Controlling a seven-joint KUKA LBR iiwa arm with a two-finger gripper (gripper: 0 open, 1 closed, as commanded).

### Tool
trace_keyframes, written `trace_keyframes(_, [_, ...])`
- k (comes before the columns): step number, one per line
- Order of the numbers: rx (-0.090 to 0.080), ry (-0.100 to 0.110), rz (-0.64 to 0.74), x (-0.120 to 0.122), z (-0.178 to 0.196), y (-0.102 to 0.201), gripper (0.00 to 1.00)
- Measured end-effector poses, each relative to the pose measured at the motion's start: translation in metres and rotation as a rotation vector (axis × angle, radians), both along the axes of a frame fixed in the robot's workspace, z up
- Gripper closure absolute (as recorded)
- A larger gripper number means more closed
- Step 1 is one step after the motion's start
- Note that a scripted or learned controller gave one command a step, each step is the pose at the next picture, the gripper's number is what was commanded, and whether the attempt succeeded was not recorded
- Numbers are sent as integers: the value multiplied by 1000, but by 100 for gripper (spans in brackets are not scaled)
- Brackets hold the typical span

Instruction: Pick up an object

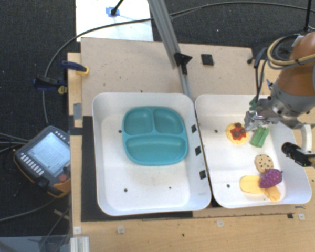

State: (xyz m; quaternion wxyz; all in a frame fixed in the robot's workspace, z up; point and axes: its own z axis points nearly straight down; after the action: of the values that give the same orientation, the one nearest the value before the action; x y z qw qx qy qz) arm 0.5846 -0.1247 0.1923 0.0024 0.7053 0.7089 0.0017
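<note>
A: Several toy foods lie in the right bin (pixel 304 196). Which would you go for?

B: You have a small green block (pixel 260 136) lying just below the gripper (pixel 253 121), beside a round pizza-like toy (pixel 236 133). It looks light, stiff and probably smooth plastic; take it across its narrow sides.

A: And the fingers?

B: They hang over the block's upper end, close to it or touching. You cannot tell whether they are wide or narrow; nothing visibly sits between them.
</note>
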Motion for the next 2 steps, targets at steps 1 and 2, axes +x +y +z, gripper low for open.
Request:
trace_keyframes(1, [-1, -3, 1, 11, 59, 4, 100])
trace_keyframes(2, [3, 2, 5, 18, 54, 53, 100])
